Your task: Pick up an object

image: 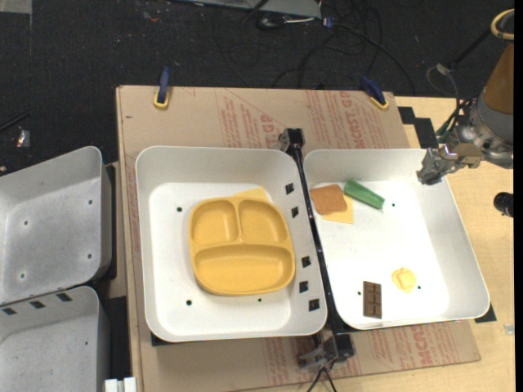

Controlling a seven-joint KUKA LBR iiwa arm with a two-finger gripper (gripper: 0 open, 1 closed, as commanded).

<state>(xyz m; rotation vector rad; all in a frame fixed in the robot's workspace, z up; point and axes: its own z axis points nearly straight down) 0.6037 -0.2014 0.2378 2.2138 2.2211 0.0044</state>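
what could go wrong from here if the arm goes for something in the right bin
The gripper hangs over the right bin's far rim, so a straight descent could strike it. The green block lies close against the orange-brown piece, so a grasp may catch both. The brown bar lies flat, leaving little to pinch.

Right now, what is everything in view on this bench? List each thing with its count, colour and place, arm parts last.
White bins: 2, white, side by side on the bench, left bin, right bin.
Divided tray: 1, yellow, middle of the left bin.
Green block: 1, green, upper part of the right bin.
Toast piece: 1, orange-brown, upper left of the right bin, lying on a yellow slice.
Chocolate bar: 1, dark brown, near edge of the right bin.
Small yellow object: 1, yellow, right of the chocolate bar.
Clamps: 2, blue and yellow, far bench edge.
Gripper: 1, grey, over the right bin's far right corner.
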